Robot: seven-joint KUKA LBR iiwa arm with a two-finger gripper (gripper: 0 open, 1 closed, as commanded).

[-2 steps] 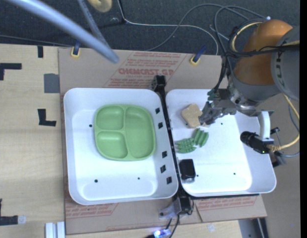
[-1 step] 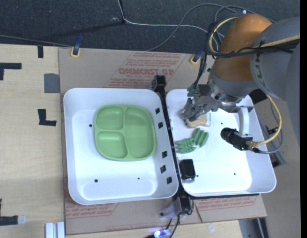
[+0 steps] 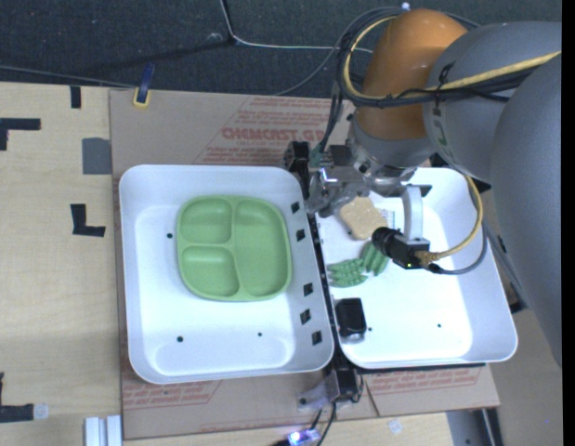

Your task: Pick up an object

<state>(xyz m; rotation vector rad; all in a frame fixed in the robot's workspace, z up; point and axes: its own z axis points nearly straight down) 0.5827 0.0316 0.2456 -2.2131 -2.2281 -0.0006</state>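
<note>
The green divided plate (image 3: 234,247) lies flat in the left bin (image 3: 148,342), roughly at its middle, with three compartments facing up. Everything else sits on the far side of the wall that this bin shares with the right bin (image 3: 473,337).

Just past that wall from the plate, a tan, bread-like piece (image 3: 359,216) lies near the right bin's back edge. A green, leafy-looking toy (image 3: 358,268) lies a little nearer the camera than the tan piece, about level with the plate's front half. A small black object (image 3: 350,316) rests nearer the camera again, close against the shared wall and past the plate's front right corner.

The grey arm with its orange band (image 3: 408,49) comes down over the back of the right bin, and the gripper (image 3: 335,186) hangs above the shared wall, just behind the tan piece and off the plate's back right corner. How its jaws stand cannot be told, as the wrist and cables cover them. A yellow cable (image 3: 459,244) loops from the wrist over the right bin, beyond the green toy from the plate
</note>
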